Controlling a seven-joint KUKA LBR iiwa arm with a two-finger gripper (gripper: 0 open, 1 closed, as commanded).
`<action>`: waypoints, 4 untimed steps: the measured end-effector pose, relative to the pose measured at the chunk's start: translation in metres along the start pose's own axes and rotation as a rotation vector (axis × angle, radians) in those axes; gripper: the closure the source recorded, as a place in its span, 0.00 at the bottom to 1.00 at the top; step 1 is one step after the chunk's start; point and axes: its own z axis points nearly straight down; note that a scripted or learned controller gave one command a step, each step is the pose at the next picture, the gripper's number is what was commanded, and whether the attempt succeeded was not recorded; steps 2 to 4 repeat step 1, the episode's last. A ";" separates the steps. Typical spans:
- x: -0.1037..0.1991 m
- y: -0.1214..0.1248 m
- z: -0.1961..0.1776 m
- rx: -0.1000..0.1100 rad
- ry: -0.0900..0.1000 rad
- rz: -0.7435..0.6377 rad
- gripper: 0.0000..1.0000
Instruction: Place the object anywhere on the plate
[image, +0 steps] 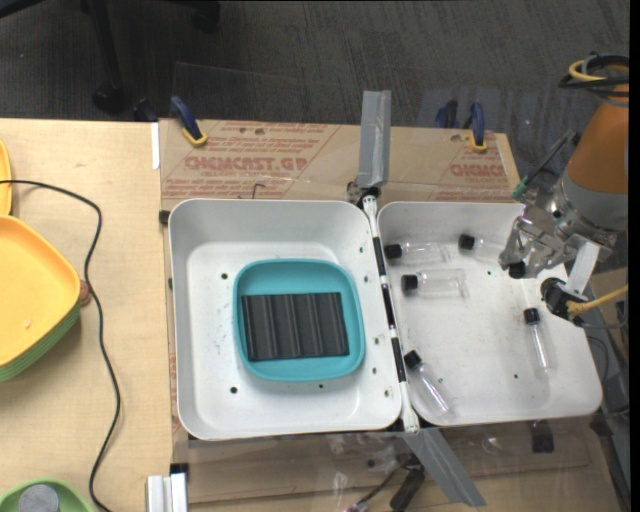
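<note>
A teal plate (298, 322) with a dark ribbed centre lies in the left bin (200, 300). Several clear tubes with black caps lie scattered in the right bin (480, 330): one (417, 247) at the back left, one (437, 286) just in front of it, one (428, 384) at the front left and one (538, 342) on the right side. A lone black cap (466, 241) sits near the back. My gripper (533, 257) hangs over the right bin's back right part, above the bin floor and right of the black cap.
A yellow dish (30, 300) lies on the wooden table far left, beside a black cable (98, 300). Cardboard (260, 160) held by clamps lies behind the bins. A grey divider strip (374, 140) stands between the bins at the back.
</note>
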 end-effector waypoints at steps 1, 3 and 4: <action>0.000 0.000 0.000 0.000 0.000 0.001 0.00; 0.000 0.000 0.000 0.000 0.000 0.001 0.00; 0.000 0.000 0.000 0.000 0.000 0.001 0.00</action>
